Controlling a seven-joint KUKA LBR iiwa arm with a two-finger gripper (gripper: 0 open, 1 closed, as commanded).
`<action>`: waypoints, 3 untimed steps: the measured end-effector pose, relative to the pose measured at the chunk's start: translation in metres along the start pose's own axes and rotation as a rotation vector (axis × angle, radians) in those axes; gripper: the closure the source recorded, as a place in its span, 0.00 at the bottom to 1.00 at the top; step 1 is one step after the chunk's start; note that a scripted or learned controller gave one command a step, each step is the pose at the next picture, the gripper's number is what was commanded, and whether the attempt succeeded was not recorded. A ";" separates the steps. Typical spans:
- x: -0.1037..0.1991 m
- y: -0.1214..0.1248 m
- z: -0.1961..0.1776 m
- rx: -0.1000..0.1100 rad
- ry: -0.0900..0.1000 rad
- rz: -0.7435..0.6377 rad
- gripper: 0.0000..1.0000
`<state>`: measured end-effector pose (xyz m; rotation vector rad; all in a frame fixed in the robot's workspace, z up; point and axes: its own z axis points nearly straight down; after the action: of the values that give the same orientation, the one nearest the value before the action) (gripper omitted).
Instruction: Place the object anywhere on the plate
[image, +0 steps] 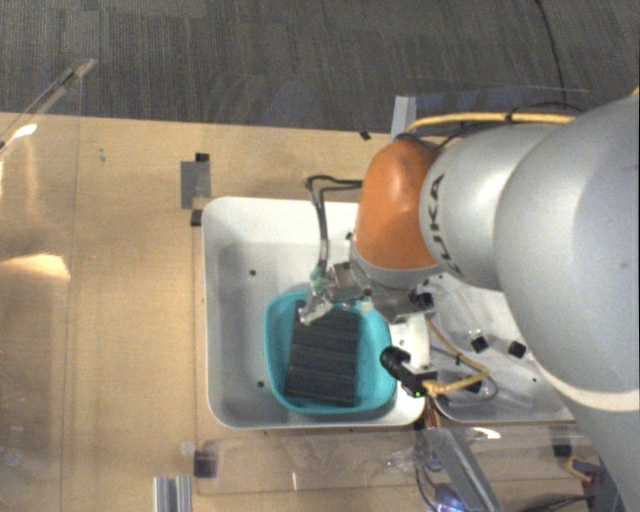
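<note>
Atop teal plate (375, 385) — ribbed dark block (323, 362) | pincer (316, 306) grip: cannot tell

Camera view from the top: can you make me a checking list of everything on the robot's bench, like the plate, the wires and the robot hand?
Surface: tan wooden bench bearing a shallow white bin.
Job's things: a teal plate lies in the bin; a dark ribbed block rests on it.
Clutter: nothing seen.
End effector: the end effector is at the block's upper edge; whether it is open or shut cannot be told.
Cables: a black cable loops above the wrist; a yellow cable runs along the arm.
Surroundings: grey carpet beyond the bench; small dark brackets by the bin.
</note>
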<state>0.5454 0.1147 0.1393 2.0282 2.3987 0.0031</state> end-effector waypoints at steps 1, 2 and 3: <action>-0.057 -0.067 -0.121 -0.006 -0.001 0.058 0.00; -0.056 -0.065 -0.132 -0.011 -0.001 0.056 1.00; -0.091 -0.074 -0.045 -0.002 -0.001 -0.053 1.00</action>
<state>0.4878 0.0130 0.1839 1.9633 2.4496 0.0039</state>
